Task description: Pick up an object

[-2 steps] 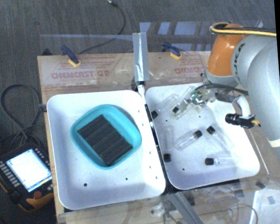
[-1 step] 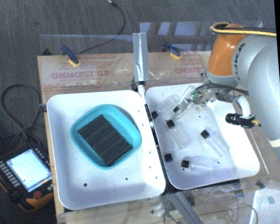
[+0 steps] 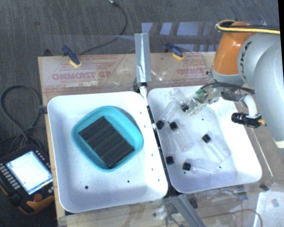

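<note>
Clear vials [image 3: 211, 151] in right bin [image 3: 244, 173] — gripper [image 3: 196, 103] above.

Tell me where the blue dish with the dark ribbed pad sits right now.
The blue dish lies in the left bin, about in its middle, with the dark ribbed pad inside it, across the divider from the right bin.

A grey robot arm with an orange band [image 3: 256, 77] reaches in from the right, its two-finger gripper [image 3: 192, 104] angled down and leftward, low.
</note>
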